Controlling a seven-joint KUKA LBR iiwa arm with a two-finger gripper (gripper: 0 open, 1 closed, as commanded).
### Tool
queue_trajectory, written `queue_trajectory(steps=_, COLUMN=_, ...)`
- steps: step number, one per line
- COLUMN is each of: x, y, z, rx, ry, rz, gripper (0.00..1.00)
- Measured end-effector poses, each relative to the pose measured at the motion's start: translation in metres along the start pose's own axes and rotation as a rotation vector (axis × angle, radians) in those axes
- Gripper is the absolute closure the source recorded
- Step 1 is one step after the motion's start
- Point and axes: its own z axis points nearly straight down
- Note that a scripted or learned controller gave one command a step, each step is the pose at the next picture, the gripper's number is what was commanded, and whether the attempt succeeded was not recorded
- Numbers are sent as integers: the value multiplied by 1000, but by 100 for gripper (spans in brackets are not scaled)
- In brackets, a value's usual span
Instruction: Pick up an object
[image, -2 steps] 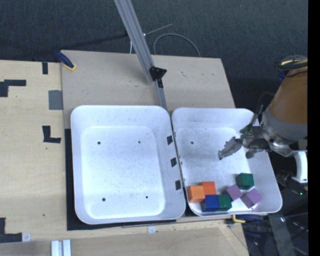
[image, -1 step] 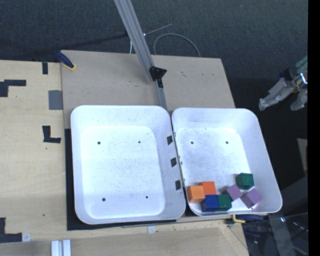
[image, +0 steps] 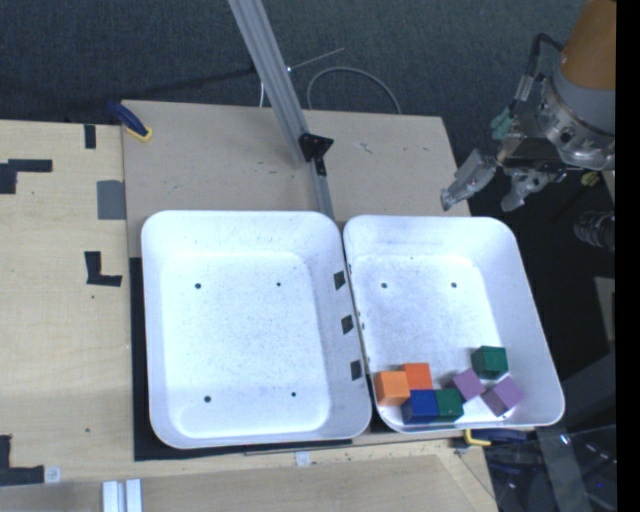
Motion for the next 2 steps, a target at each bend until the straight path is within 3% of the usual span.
queue_trajectory(steps=1, x=114, y=18, z=116, rx=3, ry=1, rz=-2, gripper=0)
queue_trajectory(steps=2, x=74, y=-39, z=79, rx=-7, ry=-1, rz=8, gripper=0)
